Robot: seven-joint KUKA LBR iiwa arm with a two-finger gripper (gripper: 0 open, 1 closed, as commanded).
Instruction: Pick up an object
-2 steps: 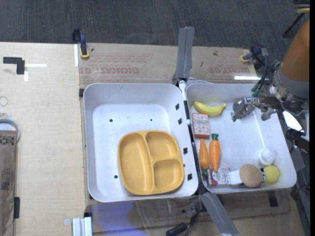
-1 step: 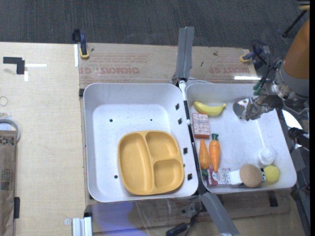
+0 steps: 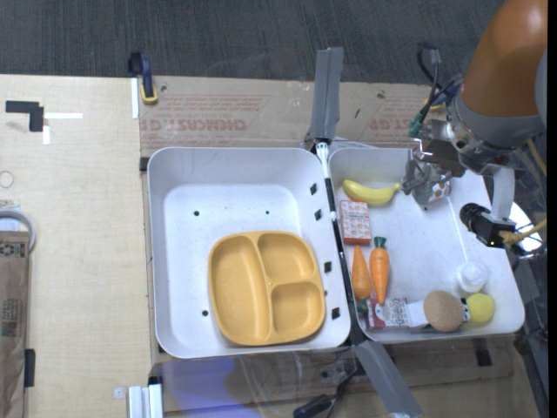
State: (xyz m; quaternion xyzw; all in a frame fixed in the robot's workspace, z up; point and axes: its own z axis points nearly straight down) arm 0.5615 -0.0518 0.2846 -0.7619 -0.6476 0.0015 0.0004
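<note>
Camera view: the arm (image 3: 509,50) reached in from the right, and its end effector (image 3: 426,181) hung over the far end of the right bin (image 3: 452,329), just right of the banana (image 3: 370,192). Whether it was open or closed could not be told at this slant; nothing was seen gripped in it.

Right bin contents: banana lying across the far end; a small printed box (image 3: 354,221) below it; two carrots (image 3: 371,270) side by side along the left wall; a flat packet (image 3: 392,312), a brown ball (image 3: 444,311) and a yellow object (image 3: 479,307) at the near end; a white cap-like item (image 3: 471,277) just above those. Left bin (image 3: 174,233) held a yellow divided plate (image 3: 265,287).

Judgement: approach step, no pick yet made. The banana was the nearest candidate. The next move likely called for a short shift toward it, descent to the bin floor and a closure across its narrow width; its curve could let it slip
</note>
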